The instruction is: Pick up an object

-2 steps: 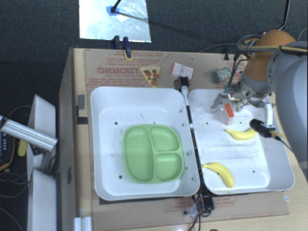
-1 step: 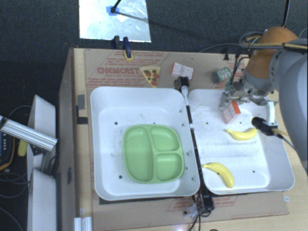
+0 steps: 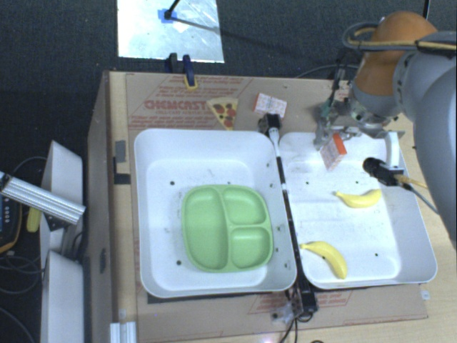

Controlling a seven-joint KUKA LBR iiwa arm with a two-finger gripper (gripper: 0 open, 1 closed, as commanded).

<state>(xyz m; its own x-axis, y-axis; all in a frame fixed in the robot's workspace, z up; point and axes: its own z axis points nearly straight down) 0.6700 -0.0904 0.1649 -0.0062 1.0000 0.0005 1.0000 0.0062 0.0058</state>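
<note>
Two white bins sit side by side on the cardboard-topped counter [image 3: 171, 95], their inner rims touching along a dark strip that runs from far to near. The left bin [image 3: 153, 156] holds one green plate [image 3: 227, 227] with three compartments. The plate lies toward the near right of the bin floor, close to the shared rim, with open white floor to its left and a wide bare band on its far side. The right bin [image 3: 403, 252] holds two bananas. One banana [image 3: 359, 198] lies around the middle, and the other banana [image 3: 327, 256] lies near the front left, close to the near rim and the shared rim. The two are well apart, with bare floor between them and a bare stretch in the near right corner. The hand [image 3: 330, 136] hangs over the far left corner of the right bin, just inside the far rim. One small white and orange box [image 3: 333, 152] sits tilted right at its tip, touching it. I cannot tell whether the hand is clenched on the box or released. On the counter beyond the bins lie one pizza slice [image 3: 224, 111] and one small white packet [image 3: 270, 104], both clear of the rims.
</note>
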